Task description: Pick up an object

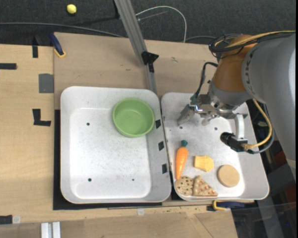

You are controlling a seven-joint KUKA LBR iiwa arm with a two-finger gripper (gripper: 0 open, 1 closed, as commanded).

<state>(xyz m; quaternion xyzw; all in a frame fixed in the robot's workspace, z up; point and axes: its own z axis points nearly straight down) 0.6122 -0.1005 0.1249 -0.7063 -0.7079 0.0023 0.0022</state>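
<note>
Even overhead light, soft shadows, slightly grainy, mild softness throughout.

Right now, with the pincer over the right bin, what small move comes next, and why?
Probably shift the pincer toward the carrot. It hangs over bare floor at the far end of the right bin, holding nothing, while the toys lie nearer the front.

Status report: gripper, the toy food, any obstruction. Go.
Gripper over upper right bin, nothing between fingers. Carrot, cheese wedge, cookie, pizza slice, round disc untouched near front edge. Nothing blocking them.
</note>
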